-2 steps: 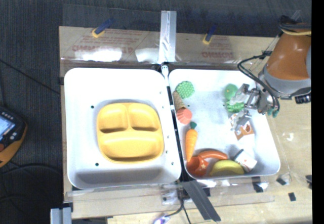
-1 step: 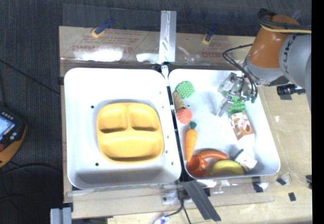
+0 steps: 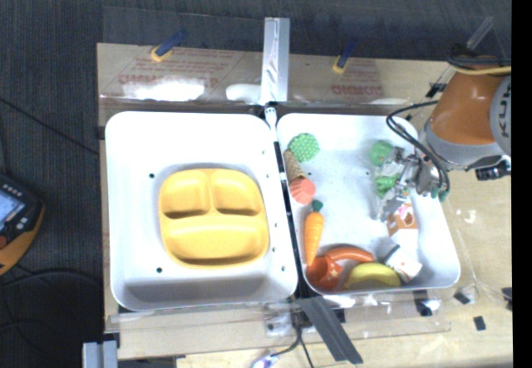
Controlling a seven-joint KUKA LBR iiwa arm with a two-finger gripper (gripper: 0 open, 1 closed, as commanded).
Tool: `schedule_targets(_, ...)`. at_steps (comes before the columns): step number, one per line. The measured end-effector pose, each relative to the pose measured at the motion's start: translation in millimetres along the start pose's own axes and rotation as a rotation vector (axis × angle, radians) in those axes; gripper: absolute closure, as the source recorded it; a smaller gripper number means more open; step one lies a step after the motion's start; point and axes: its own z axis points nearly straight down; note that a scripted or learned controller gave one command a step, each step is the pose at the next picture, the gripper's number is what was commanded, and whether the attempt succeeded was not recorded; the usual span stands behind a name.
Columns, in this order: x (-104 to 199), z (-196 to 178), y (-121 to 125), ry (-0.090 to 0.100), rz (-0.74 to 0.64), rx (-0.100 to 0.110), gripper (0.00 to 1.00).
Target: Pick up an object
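Note:
The right bin [image 3: 349,130] holds several toy foods: a green bumpy ball [image 3: 304,145], a brown-and-pink piece [image 3: 298,180], a carrot [image 3: 313,230], a red pepper [image 3: 335,265], a banana [image 3: 371,276] and green pieces [image 3: 383,152] near the arm. My gripper [image 3: 401,190] reaches in from the right, low over the bin's right part, right next to the green pieces. A small orange-and-white carton [image 3: 403,221] lies just below it. I cannot see the state of the gripper or whether anything is in it.
The left bin [image 3: 133,138] carries a yellow divided tray [image 3: 214,214]. A metal divider post [image 3: 275,59] stands at the back between the bins. The arm's orange band [image 3: 470,109] hangs over the right bin's far right rim.

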Motion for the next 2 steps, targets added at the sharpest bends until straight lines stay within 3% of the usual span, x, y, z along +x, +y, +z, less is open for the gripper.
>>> schedule_targets(1,3,0,73,-0.003,-0.013,-0.003,0.00)
schedule_targets(2,37,-1,11,-0.002,-0.072,0.001,0.00)
